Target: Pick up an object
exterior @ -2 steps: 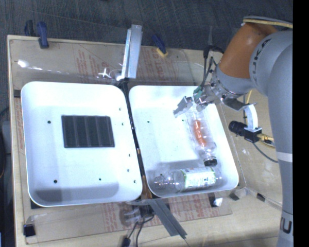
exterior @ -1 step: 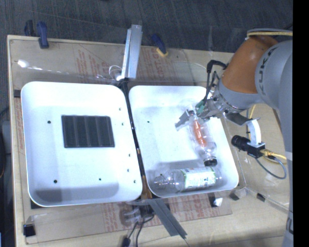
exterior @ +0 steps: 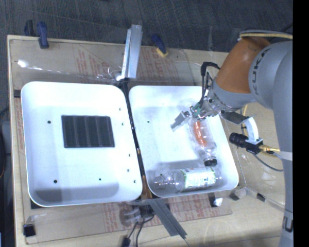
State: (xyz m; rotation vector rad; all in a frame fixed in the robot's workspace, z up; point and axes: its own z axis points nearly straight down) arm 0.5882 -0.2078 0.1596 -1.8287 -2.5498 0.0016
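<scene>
In the right bin [exterior: 154,138] a clear plastic bottle with orange contents [exterior: 201,136] lies lengthwise, its black cap [exterior: 210,162] toward the near side. My gripper [exterior: 189,115] is low in this bin, at the far end of that bottle and touching or just above it. A second clear bottle with a white and green label [exterior: 189,179] lies on its side along the bin's near wall, apart from the gripper. Nothing is lifted off the bin floor.
The left bin [exterior: 41,169] holds a flat dark grey ridged rectangle [exterior: 87,131]. A metal bar [exterior: 131,50] stands behind the seam between the bins. Blue clamps [exterior: 42,34] grip the bench's far edge. The arm's orange band [exterior: 237,66] hangs over the right bin's far right corner.
</scene>
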